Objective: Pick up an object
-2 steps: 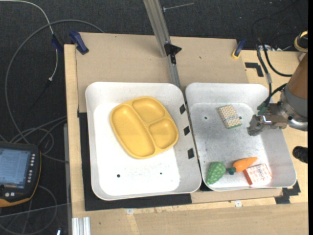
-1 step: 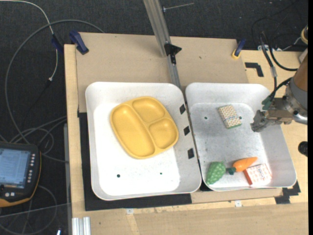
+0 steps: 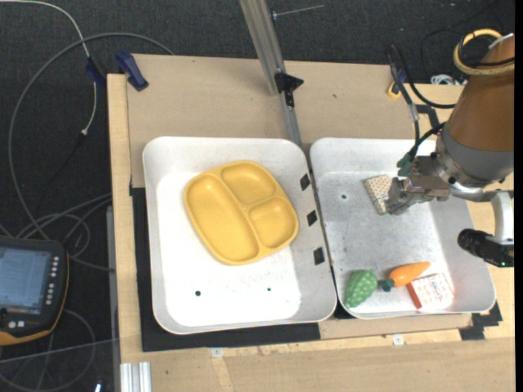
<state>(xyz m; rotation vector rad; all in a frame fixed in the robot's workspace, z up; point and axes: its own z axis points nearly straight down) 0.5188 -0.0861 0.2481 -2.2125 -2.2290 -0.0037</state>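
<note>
**A:** The claw [image 3: 398,200] sat low in the right bin [image 3: 359,235], at its far side, and you could not tell from above whether it was spread or pressed together; the wrist covered it. Just to its left lay a small speckled tan piece [image 3: 377,190], touching the tip or very near it. Nothing showed between the claw's tips, so you had no ground to call that piece held.

**B:** And if you had let it lift from there?

**A:** I judged the likeliest failure was an empty lift. The tan piece looked flat and thin against the bin floor, and it lay off to the claw's left side, not squarely under it. A closing there could have nudged it further left or clipped only its edge, and it would have slipped free as the arm rose.

**B:** What else could you have reached?

**A:** Three things lay along the near edge of the same bin: a green knobbly toy vegetable [image 3: 360,287], an orange carrot [image 3: 406,273] just right of it, and a red-and-white box [image 3: 431,290] beside the carrot. They sat close together, so a grab there risked catching two or pushing one into the bin wall. The yellow divided plate [image 3: 239,211] lay in the left bin [image 3: 176,300], well apart from the arm.
</note>
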